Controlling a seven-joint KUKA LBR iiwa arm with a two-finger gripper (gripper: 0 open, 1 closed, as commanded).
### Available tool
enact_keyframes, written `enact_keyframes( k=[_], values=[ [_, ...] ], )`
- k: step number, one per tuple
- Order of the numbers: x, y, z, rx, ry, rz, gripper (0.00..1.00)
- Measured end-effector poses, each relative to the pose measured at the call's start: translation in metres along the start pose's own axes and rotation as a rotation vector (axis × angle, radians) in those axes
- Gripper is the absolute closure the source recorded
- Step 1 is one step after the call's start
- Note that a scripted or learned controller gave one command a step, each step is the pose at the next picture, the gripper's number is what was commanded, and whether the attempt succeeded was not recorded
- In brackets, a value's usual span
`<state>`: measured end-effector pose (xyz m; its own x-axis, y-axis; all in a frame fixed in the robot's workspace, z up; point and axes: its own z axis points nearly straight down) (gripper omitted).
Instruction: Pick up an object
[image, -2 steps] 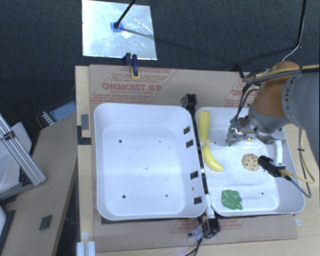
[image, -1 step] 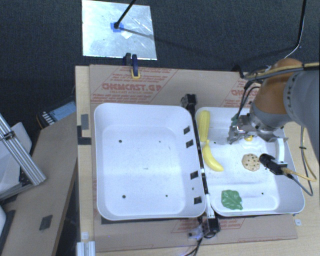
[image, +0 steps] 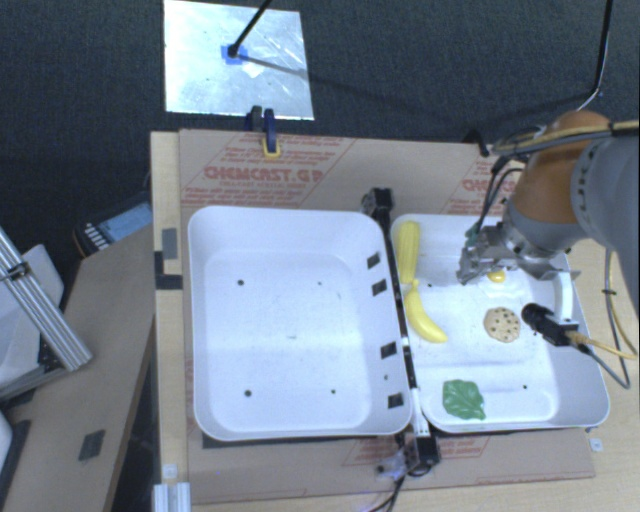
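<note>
The right bin (image: 580, 400) holds a yellow banana (image: 413, 280) along its left wall, a round brown cookie (image: 502, 323) near the middle and a flat green piece (image: 463, 398) near the front. My gripper (image: 484, 268) hangs low over the back of this bin, right of the banana and above the cookie. A small yellow object (image: 496, 277) peeks out just under its tip, and whether it is gripped cannot be seen.
The left bin (image: 290, 320) sits beside the right one, with black clips (image: 390, 350) along the shared wall. Both rest on a cardboard sheet (image: 320, 165). A black cable fitting (image: 545, 322) juts from the arm near the cookie.
</note>
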<state>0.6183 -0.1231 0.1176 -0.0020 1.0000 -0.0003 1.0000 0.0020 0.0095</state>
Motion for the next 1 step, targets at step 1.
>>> enact_keyframes(
  k=[1],
  values=[
    [0.0001, 0.001, -0.0108, -0.003, 0.0, 0.001, 1.0]
  ],
)
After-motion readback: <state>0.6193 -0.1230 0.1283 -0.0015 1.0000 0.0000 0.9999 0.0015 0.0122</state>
